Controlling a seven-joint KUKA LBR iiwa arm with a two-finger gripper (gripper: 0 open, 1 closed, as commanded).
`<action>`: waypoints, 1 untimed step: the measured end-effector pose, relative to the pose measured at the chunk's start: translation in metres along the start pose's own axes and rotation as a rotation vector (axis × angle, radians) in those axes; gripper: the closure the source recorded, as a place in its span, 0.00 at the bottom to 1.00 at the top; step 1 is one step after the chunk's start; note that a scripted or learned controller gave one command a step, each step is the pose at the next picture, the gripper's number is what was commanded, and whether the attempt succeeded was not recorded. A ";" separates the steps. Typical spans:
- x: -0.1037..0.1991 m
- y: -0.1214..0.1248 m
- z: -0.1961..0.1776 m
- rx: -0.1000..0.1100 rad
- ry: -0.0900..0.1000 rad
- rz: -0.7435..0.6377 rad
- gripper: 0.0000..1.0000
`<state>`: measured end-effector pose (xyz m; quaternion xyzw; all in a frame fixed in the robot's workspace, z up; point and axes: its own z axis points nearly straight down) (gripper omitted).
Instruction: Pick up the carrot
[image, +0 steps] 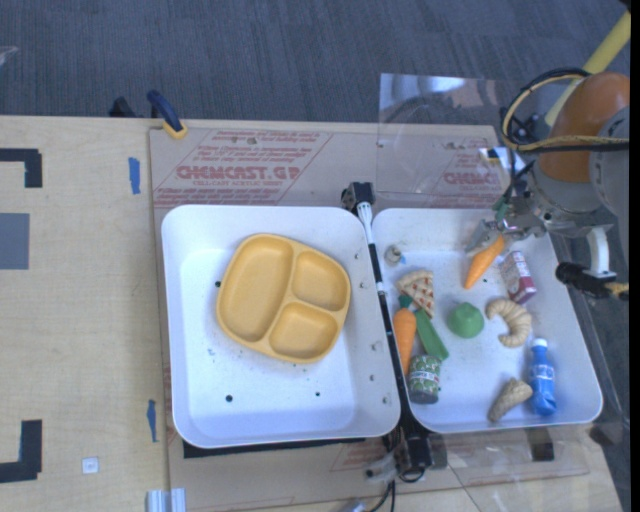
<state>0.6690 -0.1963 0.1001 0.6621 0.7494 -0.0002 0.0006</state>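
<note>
An orange carrot (482, 263) hangs tilted in the upper part of the right bin (580, 400), its upper end between the fingers of my gripper (497, 233). The gripper is shut on that end, and the carrot's tip points down and to the left. A second carrot (404, 334) with a green top (432, 340) lies by the right bin's left wall. The grey arm with its orange band (590, 110) reaches in from the upper right.
The right bin also holds a waffle piece (417, 290), a green ball (465, 320), a croissant (512, 320), a blue bottle (541, 376), a small red-labelled bottle (518, 276), a green jar (424, 378) and a bread piece (508, 398). A yellow divided plate (283, 298) lies in the left bin (190, 400).
</note>
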 end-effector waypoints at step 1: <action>0.075 0.010 -0.077 -0.009 0.000 0.205 1.00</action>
